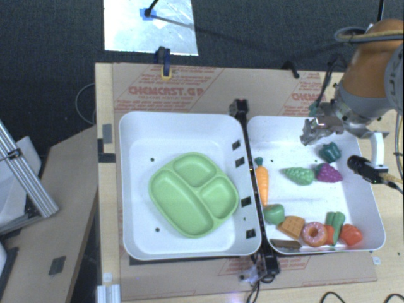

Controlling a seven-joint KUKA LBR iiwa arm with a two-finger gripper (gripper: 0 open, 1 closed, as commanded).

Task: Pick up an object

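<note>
My gripper (314,133) hangs over the back part of the right bin (366,201), and I see nothing held in it. A dark teal toy (329,151) lies just to its lower right. Further toward the front lie purple grapes (328,173) and a bumpy green vegetable (299,175). An orange carrot (262,182) rests along the bin's left wall. At the front of the bin are a round green piece (273,214), a tan waffle-like piece (292,225), a pink donut (314,233), a green pepper (335,222) and a red tomato (351,235).
The left bin (136,144) holds a light green divided plate (192,194). A black-clipped divider (247,169) runs between the two bins. The arm's orange band (369,49) rises at the upper right. A foil sheet (150,19) lies beyond the bench.
</note>
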